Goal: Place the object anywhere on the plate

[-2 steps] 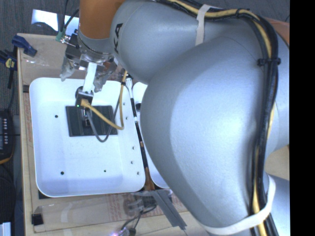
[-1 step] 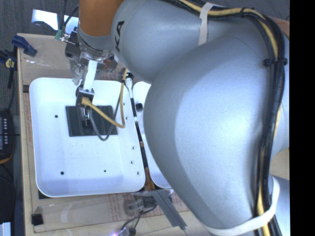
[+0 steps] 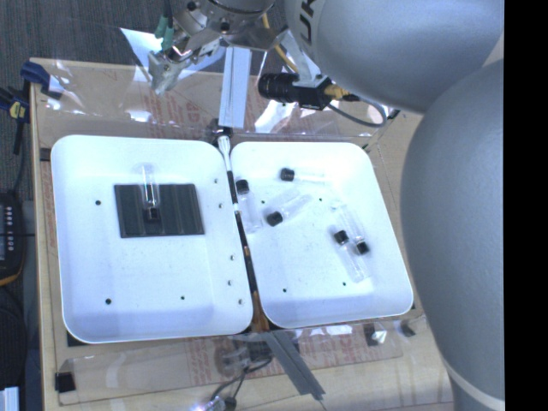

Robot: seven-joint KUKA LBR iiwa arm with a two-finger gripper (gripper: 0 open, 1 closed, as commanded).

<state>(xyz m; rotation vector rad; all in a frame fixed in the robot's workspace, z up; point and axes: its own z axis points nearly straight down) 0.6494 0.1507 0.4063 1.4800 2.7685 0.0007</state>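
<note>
arm [image 3: 411, 50]: grey, rounded | orange band | black "UK" lettering | blk cable

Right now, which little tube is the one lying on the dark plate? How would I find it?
Look at the left white bin. In its middle lies a dark rectangular plate, and on it rests one clear vial with a black cap. The other vials lie loose in the right bin; this alone sits on the plate.

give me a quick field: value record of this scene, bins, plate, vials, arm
left bin: holds a dark plate
on plate: one clear vial with a black cap, lying along the plate's middle
right bin: about five loose clear vials with black caps
arm: above the far edge of the bins
pincer: beyond the left bin's far side, over the bench
</note>
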